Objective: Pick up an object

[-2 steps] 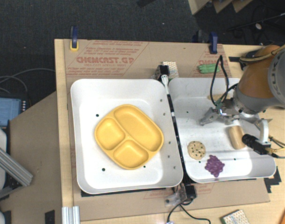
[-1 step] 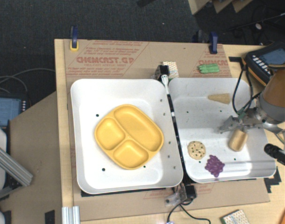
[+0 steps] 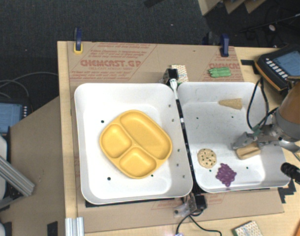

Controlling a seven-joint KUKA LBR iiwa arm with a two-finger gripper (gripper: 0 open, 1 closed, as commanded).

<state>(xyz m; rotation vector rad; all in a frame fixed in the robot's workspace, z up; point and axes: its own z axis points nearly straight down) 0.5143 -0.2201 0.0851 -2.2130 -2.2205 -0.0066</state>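
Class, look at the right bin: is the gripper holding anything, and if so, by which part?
It cannot be told. The gripper sits low in the right bin, right against the tan block, but the view does not show the block between its fingers.

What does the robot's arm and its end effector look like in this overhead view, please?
The arm enters from the right as a rounded grey body with an orange-brown band above the wrist. Thin dark cables loop beside it. The end effector is a small grey metal piece that tapers towards its tip.
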